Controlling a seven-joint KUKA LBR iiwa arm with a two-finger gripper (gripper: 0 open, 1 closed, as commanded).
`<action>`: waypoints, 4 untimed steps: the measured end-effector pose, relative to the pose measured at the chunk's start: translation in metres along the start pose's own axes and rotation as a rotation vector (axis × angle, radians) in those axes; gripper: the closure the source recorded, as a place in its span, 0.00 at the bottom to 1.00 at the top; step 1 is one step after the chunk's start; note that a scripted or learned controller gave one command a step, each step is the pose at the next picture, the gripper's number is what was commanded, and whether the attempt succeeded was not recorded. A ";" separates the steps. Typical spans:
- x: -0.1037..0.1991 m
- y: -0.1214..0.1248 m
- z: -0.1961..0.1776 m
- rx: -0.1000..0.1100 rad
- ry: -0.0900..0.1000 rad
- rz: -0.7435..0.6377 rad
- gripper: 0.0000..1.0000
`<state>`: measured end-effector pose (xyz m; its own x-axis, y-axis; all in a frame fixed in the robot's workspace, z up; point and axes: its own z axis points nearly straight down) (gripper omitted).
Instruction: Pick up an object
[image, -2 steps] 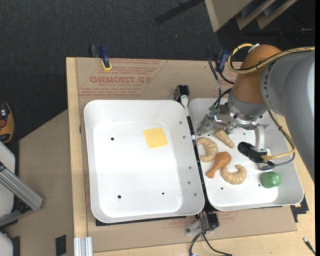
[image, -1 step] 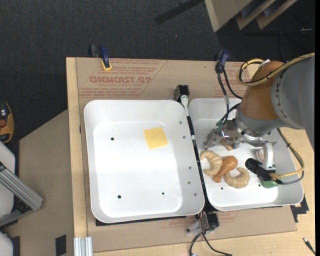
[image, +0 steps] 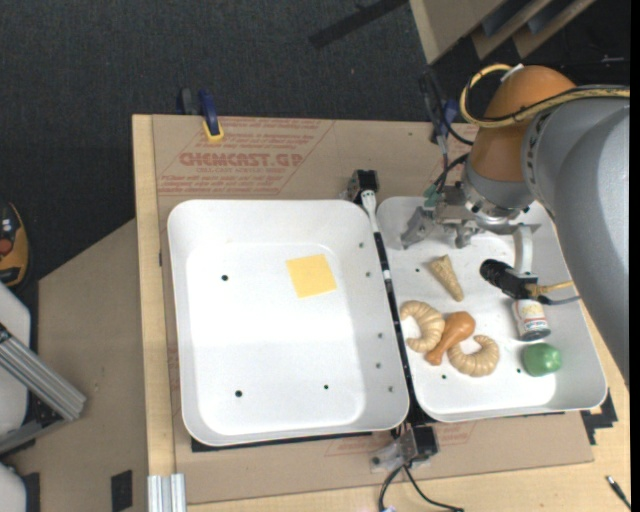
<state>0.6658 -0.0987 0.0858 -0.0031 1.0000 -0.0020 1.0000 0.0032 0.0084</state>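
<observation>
- The fingers (image: 416, 230) hang over the far end of the right bin (image: 570, 395), spread wide, with nothing between them.
- The grey arm (image: 585, 170) reaches in from the view's right, and its orange band (image: 515, 110) sits just above the fingers.
- A tan cone (image: 447, 277) is the nearest thing to the fingers. It lies on the bin floor a little toward the view's bottom edge, apart from both tips.
- Farther the same way from the fingers lie a croissant (image: 423, 322), a brown drumstick (image: 452, 333) and a second croissant (image: 477, 355). They are bunched together, and the drumstick touches both croissants.
- Toward the view's lower right from the fingers, a small bottle (image: 531, 318) lies near the bin's right side, with a green ball (image: 541, 359) just past it.
- To the view's left of the fingers, across the seam where the two bins meet, is the left bin (image: 200, 390). A flat yellow square (image: 310, 275) rests on its floor, well apart from the fingers.
- Both bins sit on a brown worktop (image: 150, 300) with red print along its far edge.
</observation>
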 end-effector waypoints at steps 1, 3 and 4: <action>0.000 -0.002 -0.010 0.003 0.000 0.001 1.00; -0.041 0.001 -0.030 0.003 -0.001 0.005 1.00; -0.039 0.001 -0.028 0.006 0.000 0.003 0.00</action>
<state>0.6663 -0.1378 0.1141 -0.0006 1.0000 -0.0016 1.0000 0.0006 0.0028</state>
